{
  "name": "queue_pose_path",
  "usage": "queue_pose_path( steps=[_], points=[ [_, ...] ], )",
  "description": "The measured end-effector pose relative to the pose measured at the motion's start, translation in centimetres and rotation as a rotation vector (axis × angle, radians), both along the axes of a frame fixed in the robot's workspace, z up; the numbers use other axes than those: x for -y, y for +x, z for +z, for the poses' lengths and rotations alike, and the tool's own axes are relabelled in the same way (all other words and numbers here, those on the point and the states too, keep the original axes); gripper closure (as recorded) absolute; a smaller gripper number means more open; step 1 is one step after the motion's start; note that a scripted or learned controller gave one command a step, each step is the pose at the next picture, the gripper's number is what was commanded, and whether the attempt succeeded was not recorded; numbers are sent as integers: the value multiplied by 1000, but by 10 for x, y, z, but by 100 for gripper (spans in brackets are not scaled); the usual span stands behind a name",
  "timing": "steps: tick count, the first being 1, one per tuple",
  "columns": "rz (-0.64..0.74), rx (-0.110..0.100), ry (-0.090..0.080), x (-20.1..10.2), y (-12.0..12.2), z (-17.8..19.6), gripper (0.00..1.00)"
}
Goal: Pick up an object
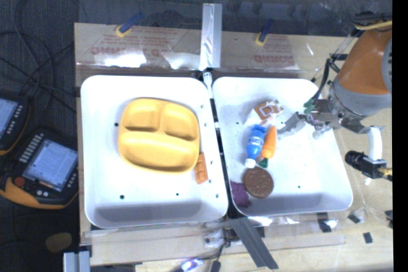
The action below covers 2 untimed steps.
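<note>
Carrot [269, 142] touches blue bottle [255, 141]; claw [288, 125] tips perhaps blurred.

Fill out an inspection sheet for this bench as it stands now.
Surface: left bin and right bin side by side.
Job's things: blue bottle, orange carrot, brown disc, purple piece, small packet in right bin.
Clutter: yellow divided tray and orange piece in left bin.
Grippers: pincer over right bin, beside carrot; holding nothing.
Cables: black cables on floor at left.
Surroundings: handheld pendants on floor at left.
</note>
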<state>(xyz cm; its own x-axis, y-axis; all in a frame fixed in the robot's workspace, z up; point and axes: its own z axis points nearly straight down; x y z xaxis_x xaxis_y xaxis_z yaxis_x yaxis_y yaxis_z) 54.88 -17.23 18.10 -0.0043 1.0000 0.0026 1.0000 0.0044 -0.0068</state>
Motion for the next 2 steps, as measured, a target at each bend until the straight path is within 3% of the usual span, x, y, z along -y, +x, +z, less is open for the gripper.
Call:
queue_pose_path(
  steps=[1,2],
  points=[
    [114,8,-3,-75,37,-91,0],
    [115,6,0,-75,38,-83,100]
  ],
)
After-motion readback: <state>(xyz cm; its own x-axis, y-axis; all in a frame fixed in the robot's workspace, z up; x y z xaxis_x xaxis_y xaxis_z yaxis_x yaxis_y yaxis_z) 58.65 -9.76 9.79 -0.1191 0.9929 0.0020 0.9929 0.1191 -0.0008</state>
